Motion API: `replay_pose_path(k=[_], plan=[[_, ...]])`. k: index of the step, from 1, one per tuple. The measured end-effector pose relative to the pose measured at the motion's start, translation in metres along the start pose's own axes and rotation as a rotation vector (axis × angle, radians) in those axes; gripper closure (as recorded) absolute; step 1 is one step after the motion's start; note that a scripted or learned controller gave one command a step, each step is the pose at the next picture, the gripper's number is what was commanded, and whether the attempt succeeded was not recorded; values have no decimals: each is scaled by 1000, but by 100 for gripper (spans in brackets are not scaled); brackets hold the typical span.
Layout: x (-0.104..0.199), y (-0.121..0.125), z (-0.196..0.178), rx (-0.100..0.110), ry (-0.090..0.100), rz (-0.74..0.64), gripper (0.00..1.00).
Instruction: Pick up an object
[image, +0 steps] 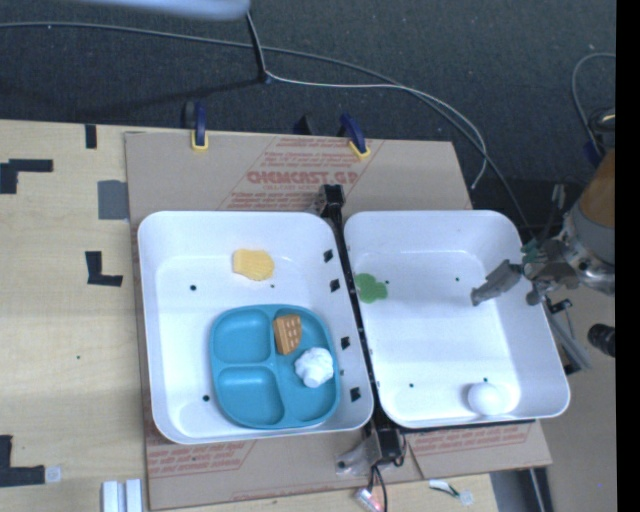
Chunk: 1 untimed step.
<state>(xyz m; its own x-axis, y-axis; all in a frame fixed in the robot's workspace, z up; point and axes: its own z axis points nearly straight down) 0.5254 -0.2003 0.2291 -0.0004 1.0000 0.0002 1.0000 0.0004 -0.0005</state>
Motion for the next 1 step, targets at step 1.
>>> replay_pose_path(k=[1], plan=[[51,17,-127,-12,-1,-5,0]])
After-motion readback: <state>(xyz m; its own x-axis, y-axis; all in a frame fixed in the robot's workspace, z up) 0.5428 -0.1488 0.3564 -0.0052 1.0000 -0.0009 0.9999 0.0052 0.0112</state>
